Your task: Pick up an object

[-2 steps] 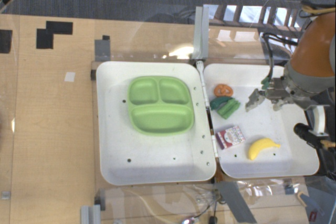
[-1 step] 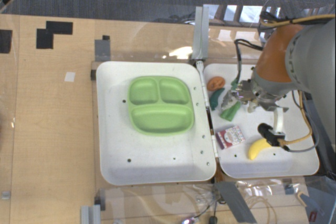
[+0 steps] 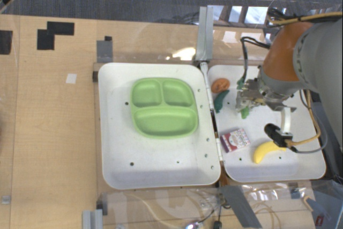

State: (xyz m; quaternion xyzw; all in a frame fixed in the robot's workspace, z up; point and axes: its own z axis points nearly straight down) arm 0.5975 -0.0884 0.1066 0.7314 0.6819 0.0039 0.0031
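— Camera view has the end effector point(image 3: 248, 100) low in the right bin point(image 3: 300, 164). Which step is this?
— The grasp itself, I'd judge. A small green piece point(image 3: 245, 112) sits right at its tip, on the side toward the viewer, and nothing else is that close.
— Is it held?
— Cannot tell. The tip is hidden from this angle, so whether the end effector is wide, narrow or clamped on that piece is not readable.
— So the next move?
— If it has closed on the piece, a straight lift, slow enough to see whether the piece comes along. If not, it must settle around the piece and close before rising.
— Which way does the piece point?
— Little of it shows. It looks like a short stub running from the tip toward the near rim. I cannot give its true long axis.
— Other candidates?
— A longer green thing point(image 3: 220, 99) lies near the end effector, on the side toward the left bin point(image 3: 161, 179). Its long axis is slanted, and its far end comes close to an orange thing point(image 3: 220, 84). A packet point(image 3: 235, 140) lies nearer the viewer than the tip. A banana point(image 3: 266, 152) lies farther that way, its long axis crosswise, well apart from the tip.
— And the left bin?
— It carries a green tray point(image 3: 163, 106), well away.
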